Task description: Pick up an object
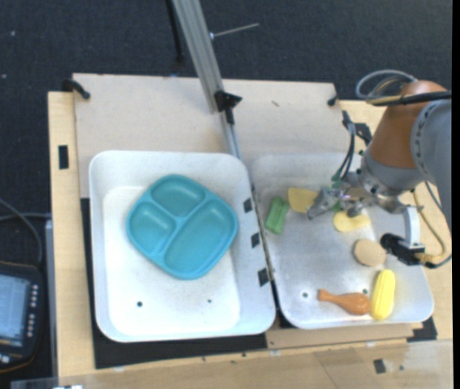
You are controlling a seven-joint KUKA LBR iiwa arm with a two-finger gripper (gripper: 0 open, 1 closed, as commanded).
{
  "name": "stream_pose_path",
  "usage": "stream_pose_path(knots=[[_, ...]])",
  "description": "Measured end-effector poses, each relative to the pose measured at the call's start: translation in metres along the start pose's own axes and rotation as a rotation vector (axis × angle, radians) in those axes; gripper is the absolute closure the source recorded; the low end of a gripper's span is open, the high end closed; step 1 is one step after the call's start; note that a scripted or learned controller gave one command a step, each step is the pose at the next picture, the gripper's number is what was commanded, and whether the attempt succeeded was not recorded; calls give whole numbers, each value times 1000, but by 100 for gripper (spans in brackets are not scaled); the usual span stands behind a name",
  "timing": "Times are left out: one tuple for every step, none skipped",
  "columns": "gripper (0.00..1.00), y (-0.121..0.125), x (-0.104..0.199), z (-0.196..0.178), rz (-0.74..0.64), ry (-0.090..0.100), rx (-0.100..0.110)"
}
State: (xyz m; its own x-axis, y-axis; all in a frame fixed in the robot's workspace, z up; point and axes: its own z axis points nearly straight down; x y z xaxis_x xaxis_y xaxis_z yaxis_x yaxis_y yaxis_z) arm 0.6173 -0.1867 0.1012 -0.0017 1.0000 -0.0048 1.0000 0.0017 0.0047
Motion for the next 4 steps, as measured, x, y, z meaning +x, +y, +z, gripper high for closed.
stream_pose_path(knots=[[100,2,-1,-15,0,-1,-9],[100,6,1,-80,-2,2,-3],[100,8,-1,-134,-2,2,-3],[100,9,-2,-161,-3,4,0]])
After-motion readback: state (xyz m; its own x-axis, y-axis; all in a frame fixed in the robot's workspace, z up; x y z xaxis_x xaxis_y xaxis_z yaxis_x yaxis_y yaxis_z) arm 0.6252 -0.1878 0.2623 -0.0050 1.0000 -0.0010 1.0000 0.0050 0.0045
